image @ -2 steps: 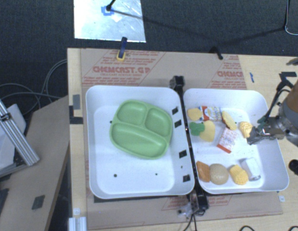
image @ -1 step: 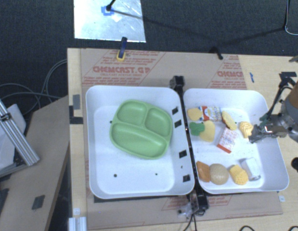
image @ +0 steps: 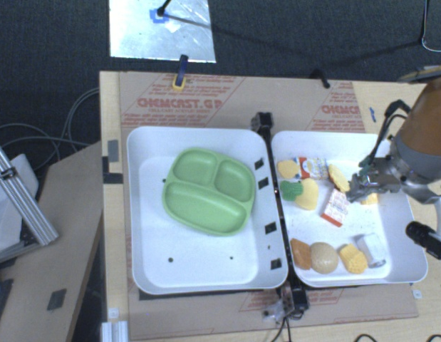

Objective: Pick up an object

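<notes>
Here, one green three-compartment plastic plate (image: 209, 190) lies in the left white bin (image: 145, 262); beside it, the right bin (image: 412, 262) holds toy foods under the pincer (image: 362, 186), whose state I cannot tell.

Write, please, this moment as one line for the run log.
arm: reaches in from right | pincer: low over right bin, beside red-white packet | grasp: not confirmed | left bin: green divided plate

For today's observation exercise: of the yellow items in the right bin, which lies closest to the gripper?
The yellow piece at the bin's upper middle, just left of the gripper; the other yellow items lie farther off.
</notes>
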Controlling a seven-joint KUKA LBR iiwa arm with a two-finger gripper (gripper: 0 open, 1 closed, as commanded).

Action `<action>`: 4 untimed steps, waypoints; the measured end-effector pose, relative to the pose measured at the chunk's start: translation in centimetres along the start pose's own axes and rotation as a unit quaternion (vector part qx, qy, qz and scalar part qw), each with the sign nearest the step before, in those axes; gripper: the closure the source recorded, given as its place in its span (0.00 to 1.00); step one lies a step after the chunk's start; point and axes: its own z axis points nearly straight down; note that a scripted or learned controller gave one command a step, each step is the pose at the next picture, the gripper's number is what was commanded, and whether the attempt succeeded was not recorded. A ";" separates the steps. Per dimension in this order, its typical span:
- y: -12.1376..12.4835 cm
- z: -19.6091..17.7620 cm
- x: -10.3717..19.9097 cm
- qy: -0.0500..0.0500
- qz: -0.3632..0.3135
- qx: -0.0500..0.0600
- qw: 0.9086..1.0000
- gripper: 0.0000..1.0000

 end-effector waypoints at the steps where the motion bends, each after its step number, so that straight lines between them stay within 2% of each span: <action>1: 1.1 0.5 5.5 0.000 0.000 0.000 1.000 1.00; 2: 0.2 1.6 4.8 -0.001 0.004 0.001 1.000 1.00; 3: 1.4 0.5 4.5 -0.001 0.003 0.000 1.000 1.00; 4: 0.3 1.7 4.2 -0.001 0.004 0.001 1.000 1.00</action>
